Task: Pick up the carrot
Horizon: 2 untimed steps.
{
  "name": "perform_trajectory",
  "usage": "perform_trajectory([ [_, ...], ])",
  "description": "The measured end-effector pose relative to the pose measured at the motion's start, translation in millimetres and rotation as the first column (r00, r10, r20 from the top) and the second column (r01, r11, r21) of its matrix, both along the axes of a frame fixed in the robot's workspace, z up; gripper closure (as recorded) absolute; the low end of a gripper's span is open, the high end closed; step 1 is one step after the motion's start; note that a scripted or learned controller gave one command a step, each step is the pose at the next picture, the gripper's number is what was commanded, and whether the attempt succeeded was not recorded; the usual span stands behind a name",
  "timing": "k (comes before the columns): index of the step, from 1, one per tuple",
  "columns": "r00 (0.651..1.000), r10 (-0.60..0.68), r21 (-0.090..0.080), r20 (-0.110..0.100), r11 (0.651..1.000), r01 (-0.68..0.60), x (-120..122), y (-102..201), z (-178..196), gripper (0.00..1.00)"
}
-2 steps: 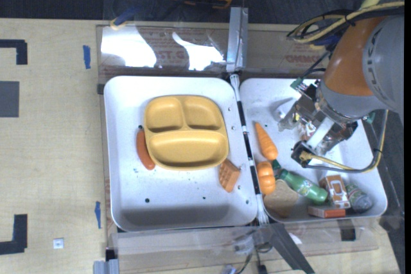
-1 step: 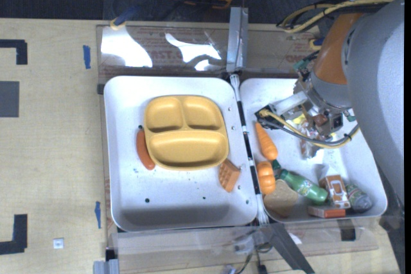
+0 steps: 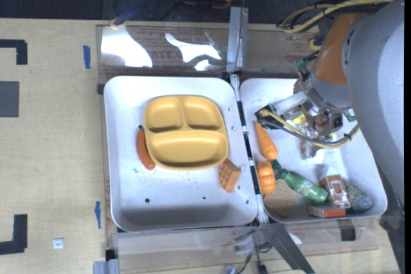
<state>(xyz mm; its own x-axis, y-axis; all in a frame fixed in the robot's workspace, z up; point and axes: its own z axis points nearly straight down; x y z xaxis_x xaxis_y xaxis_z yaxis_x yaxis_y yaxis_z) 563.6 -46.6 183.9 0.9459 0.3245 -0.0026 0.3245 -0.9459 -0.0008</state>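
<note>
Camera view, your bench: a yellow divided plate (image 3: 186,131) sits in the left bin (image 3: 122,202); the carrot (image 3: 266,142) lies by the right bin's (image 3: 376,199) left wall; the gripper (image 3: 311,128) hovers beside it, finger state unclear.

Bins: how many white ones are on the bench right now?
2. The left bin holds a yellow tray; the right bin holds the carrot, with the arm reaching over it.
</note>
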Motion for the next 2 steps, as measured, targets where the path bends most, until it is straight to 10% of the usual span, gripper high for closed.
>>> perform_trajectory([
  [1,0.993,-0.118,0.001,0.001,0.993,0.118,-35.9,-39.4,-83.1,0.0],
  [2,0.993,-0.118,0.001,-0.001,0.993,0.118,-36.3,-39.6,-74.4,1.0],
])
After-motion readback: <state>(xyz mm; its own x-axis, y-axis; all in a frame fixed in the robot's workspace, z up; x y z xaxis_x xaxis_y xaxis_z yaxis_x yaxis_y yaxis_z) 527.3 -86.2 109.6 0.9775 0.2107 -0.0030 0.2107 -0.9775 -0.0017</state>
